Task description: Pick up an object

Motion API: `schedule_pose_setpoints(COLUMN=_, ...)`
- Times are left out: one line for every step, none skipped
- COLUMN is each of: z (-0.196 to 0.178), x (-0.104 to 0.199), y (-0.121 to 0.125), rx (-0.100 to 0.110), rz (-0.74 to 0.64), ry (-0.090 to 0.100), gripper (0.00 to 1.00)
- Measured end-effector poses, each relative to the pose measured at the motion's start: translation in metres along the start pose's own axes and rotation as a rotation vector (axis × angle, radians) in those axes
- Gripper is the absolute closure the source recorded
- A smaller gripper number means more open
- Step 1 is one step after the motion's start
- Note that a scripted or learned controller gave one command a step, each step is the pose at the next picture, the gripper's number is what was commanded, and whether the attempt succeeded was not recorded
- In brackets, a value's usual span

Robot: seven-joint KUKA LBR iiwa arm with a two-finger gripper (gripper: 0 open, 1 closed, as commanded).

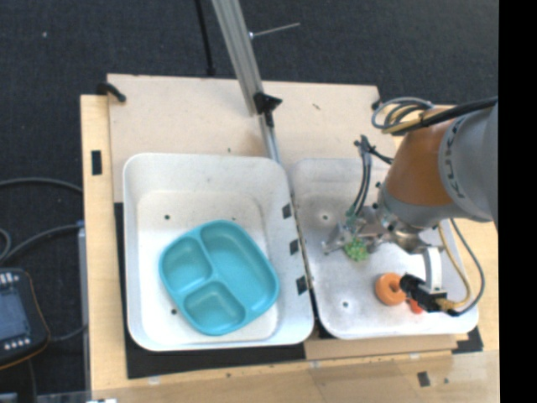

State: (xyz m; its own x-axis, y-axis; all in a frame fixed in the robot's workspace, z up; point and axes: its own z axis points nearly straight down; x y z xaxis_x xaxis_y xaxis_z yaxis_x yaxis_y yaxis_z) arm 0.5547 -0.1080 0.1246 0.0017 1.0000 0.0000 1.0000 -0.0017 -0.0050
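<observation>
Teal divided plate [218, 277] in left bin [143, 183], gripper [357, 240] seemingly touching green object [358, 249]

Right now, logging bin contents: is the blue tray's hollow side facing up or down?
Up: the blue tray shows three open compartments, lying flat in the left bin.

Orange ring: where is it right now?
The orange ring lies in the right bin, near its front edge, below and right of the small green object and just under the arm's wrist.
</observation>
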Motion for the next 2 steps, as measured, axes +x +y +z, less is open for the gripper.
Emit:
schedule_pose_setpoints(z=-0.015, x=-0.002, y=0.003, rx=-0.010, rz=0.006, ry=-0.001, gripper=1.00)
schedule_pose_setpoints(z=-0.073, x=-0.010, y=-0.002, rx=-0.013, rz=0.003, ry=-0.002, gripper=1.00)
